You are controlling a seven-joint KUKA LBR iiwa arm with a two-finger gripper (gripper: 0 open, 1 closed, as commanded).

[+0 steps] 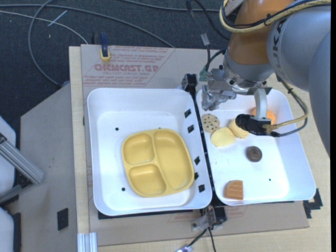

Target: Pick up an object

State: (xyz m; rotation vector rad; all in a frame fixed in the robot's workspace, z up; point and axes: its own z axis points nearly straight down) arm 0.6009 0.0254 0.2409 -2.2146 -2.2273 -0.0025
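Two white bins side by side on a brown bench (pixel 131 62). Left bin (pixel 100 140): a yellow plate (pixel 156 161) with three sections, lying flat in the middle. Right bin (pixel 291 167): small play foods. A round cookie (pixel 210 122) with dark dots near the top left corner, close to the wall between the bins. Just right of it, a pale yellow round piece (pixel 222 137), touching a second pale yellow piece (pixel 240 130) at its upper right. A small brown round thing (pixel 254 154) lower down, apart from the others, near the middle of the bin. A tan, orange-brown chunk (pixel 234 190) near the bottom edge, well apart from the rest. A bit of orange food (pixel 269 115) peeking out at the top, partly hidden behind a black part (pixel 251 124) that hangs from the arm.

Big grey arm (pixel 310 41) with an orange band, reaching in from the right. Hand (pixel 209 102) pointing down over the top left corner of the right bin, just above the cookie. Fingers too small and dark to see well, so cannot tell if open or closed. Nothing seen between them.

Printed red letters on the bench board above the bins. A blue and yellow clip (pixel 104 47) at the board's top edge. Grey cables (pixel 47 14) lying on the dark floor behind.
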